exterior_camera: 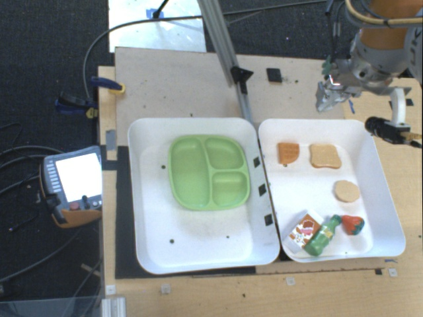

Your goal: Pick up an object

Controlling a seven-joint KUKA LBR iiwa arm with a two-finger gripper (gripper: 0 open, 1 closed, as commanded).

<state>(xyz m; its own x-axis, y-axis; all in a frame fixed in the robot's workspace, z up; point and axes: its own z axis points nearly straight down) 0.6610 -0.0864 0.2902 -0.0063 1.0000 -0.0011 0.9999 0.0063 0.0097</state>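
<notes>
The grey gripper [328, 100] is hovering beyond the right white bin's [382, 177] far rim, its state impossible to tell. The nearest target, a tan toast slice [325, 156], is lying flat inside; fingers risk sliding over it.

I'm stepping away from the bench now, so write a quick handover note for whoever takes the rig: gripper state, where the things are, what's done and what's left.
Gripper: raised above the bench beyond the right bin's far edge, holding nothing that I can see; whether it is open or shut cannot be told.
Left bin: holds the green divided plate.
Right bin: orange piece and toast slice at the far side, round cracker mid-right, small carton, green bottle and red strawberry at the near side.
Done: nothing picked yet.
Left: lower into a bin, grasp one object, lift it.
</notes>
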